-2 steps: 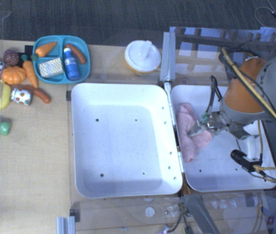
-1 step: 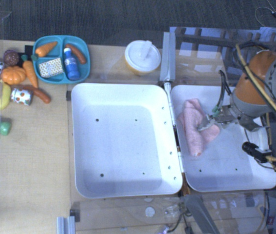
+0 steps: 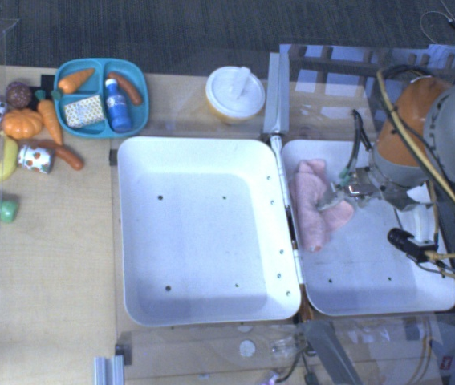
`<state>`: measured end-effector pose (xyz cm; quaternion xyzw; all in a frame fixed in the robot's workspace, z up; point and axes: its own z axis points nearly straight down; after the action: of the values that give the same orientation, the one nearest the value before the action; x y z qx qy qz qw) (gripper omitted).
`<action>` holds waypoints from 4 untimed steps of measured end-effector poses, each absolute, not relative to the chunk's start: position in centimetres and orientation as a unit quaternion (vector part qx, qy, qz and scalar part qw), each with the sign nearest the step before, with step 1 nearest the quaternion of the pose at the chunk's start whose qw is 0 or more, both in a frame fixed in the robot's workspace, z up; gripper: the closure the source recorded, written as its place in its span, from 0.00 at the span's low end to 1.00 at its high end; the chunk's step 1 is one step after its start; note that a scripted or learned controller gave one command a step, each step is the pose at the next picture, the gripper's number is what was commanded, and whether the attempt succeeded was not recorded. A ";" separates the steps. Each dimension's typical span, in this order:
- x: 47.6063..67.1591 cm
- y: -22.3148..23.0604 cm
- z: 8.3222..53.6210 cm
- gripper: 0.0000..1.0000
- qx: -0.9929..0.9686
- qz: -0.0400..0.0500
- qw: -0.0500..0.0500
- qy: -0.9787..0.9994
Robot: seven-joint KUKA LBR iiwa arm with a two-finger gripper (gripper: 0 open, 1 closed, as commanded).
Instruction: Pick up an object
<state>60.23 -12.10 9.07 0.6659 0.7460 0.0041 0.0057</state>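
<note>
Gripper [image 3: 346, 188] is seen low in R bin [image 3: 371, 291], at the right edge of a pink cloth [image 3: 310, 203]. Whether it is clamped on the cloth or loose cannot be told. Only 1 cloth is counted: soft, crumpled, laid lengthwise near the bin's left wall. L bin [image 3: 203, 239] is set just beside. The 2 bins are white, shallow, w/ rounded corners. Behind them are noted 1 round white lidded cup [image 3: 236, 93] and 1 teal divided plate [image 3: 99, 134] w/ toy food. Approx. 8 more toys [image 3: 22, 123] are scattered far left on the wooden bench [image 3: 50, 279].
</note>
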 end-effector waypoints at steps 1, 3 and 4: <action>65.0 -5.0 18.6 0.00 0.774 0.002 0.002 0.633; 61.2 -15.2 9.2 0.00 0.709 0.004 0.006 0.705; 65.9 -10.4 9.2 0.00 0.625 0.004 0.007 0.780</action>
<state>65.88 -10.36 9.20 0.6254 0.7803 0.0043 0.0066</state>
